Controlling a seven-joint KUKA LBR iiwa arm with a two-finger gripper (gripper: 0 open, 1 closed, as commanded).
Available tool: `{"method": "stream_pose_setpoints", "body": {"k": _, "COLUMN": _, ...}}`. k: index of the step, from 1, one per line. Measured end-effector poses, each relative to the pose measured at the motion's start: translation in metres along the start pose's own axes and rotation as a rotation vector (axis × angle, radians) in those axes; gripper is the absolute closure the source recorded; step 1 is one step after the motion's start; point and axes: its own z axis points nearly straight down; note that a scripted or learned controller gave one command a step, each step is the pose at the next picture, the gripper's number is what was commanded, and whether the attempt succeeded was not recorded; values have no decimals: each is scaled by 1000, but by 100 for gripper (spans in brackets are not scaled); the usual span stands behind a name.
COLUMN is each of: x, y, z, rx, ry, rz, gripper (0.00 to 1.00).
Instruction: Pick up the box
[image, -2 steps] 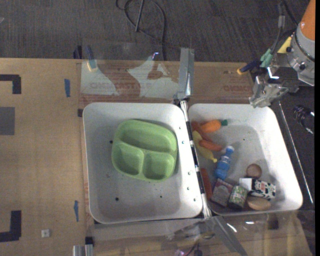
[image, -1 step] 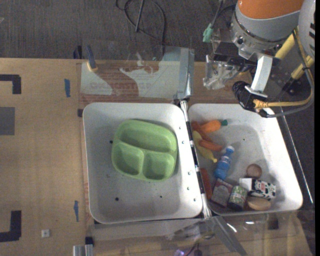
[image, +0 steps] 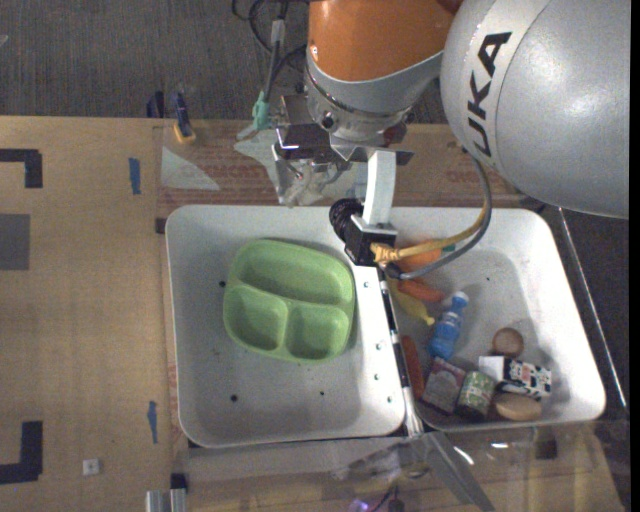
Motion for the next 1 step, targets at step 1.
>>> {"method": "stream_pose_setpoints", "body": {"k": 1, "x": 0, "y": 0, "z": 0, "rx": -1, "ry": 0, "rz": 1, "gripper": 0}}
